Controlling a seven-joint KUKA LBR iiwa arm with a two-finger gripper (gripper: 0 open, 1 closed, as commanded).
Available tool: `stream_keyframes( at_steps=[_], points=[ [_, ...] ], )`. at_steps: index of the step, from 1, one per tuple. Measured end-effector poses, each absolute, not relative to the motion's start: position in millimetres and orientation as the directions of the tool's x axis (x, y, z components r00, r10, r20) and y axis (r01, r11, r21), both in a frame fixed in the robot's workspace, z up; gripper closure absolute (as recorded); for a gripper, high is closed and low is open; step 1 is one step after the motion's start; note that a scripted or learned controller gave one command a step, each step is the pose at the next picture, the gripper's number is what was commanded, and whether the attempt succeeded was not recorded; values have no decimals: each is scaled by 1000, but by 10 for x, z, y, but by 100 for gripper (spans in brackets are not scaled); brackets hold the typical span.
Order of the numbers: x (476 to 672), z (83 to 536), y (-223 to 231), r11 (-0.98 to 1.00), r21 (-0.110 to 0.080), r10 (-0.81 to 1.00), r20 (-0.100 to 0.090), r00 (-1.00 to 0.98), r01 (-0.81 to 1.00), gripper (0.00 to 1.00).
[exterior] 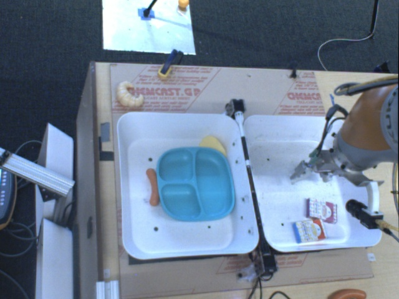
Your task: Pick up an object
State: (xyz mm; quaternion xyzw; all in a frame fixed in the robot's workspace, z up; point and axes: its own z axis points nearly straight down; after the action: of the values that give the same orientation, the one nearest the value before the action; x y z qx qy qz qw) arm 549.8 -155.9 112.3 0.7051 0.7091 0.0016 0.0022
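Tabletop (206, 86) of printed cardboard carries two shallow white bins side by side. The left bin (134, 167) holds a blue sectioned plate (195, 184) near its centre, a yellow piece (213, 144) tucked at the plate's one o'clock edge, and an orange-red sausage-like piece (152, 186) lying just beside the plate at nine o'clock. The right bin (274, 185) holds two small flat packets toward its five o'clock corner: a red-and-white one (322, 210) and, just beside it at seven o'clock, a blue-and-red one (310, 230). The arm (371, 126), grey with an orange band, reaches in from three o'clock above the right bin. Its tool (307, 169) hangs over bare bin floor near the bin's centre, at eleven o'clock from the packets and apart from them; whether it is spread or pressed together, I cannot tell. A pale curled piece (129, 94) lies on the cardboard at the left bin's eleven o'clock corner.
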Motion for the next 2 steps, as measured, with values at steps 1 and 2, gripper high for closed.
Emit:
stream_keyframes(
  at_steps=[1, 2],
  points=[
    [5507, 1228, -1558, 7, 8, 1000, -1, -7, 1000, 100],
    [5507, 1227, -1558, 7, 8, 1000, 0, -7, 1000, 0]
  ],
)
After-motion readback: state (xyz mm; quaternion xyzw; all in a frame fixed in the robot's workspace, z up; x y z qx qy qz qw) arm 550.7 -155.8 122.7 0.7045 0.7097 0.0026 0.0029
